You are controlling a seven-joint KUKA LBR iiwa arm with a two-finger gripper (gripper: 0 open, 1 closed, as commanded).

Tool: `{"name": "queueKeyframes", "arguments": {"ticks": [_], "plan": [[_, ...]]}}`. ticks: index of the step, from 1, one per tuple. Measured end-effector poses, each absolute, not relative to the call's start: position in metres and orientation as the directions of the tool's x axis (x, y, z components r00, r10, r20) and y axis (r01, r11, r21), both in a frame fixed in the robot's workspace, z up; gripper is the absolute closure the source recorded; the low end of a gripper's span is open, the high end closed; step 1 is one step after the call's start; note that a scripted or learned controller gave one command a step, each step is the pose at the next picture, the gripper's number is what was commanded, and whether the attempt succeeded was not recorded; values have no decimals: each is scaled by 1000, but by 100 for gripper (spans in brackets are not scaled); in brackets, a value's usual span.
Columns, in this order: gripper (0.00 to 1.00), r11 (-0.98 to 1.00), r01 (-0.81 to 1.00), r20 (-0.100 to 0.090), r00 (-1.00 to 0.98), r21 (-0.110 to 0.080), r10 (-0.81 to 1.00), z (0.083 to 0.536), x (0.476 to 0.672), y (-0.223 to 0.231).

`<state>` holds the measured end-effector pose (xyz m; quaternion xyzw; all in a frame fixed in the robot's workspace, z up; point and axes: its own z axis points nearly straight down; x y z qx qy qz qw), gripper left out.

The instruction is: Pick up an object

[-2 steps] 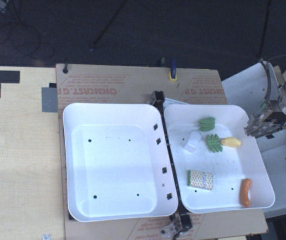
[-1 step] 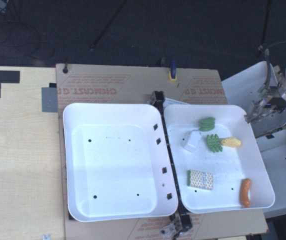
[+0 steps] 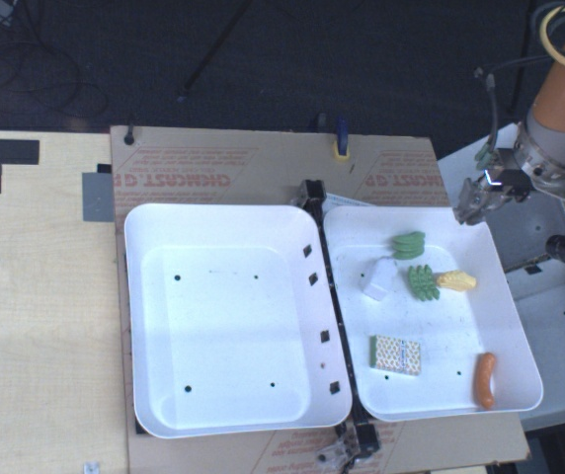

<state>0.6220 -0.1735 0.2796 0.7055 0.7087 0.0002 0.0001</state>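
Right now my pincer (image 3: 472,207) hangs over the far right corner of the right bin (image 3: 520,309), and I cannot tell its state, nor see anything in it. Nearest to it, lower left, lies a green piece (image 3: 409,244). Beyond that sit a small white block (image 3: 376,284) and a yellow corn cob with green leaves (image 3: 441,282). Farther off lie a patterned packet (image 3: 396,355) and an orange sausage (image 3: 484,379). The left bin (image 3: 144,314) is farthest.

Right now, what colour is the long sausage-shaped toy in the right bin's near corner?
Orange, the sausage-shaped toy; clearest in the camera view.
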Motion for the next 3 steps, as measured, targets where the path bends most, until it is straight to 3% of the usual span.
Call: {"name": "queueKeyframes", "arguments": {"ticks": [1,2,3], "plan": [[100,-5,1000,0,5,-5,1000,286,555,-216],[100,-1,1000,2,1,-5,1000,300,487,-213],[100,5,1000,1,-5,-1,1000,266,556,-177]]}}
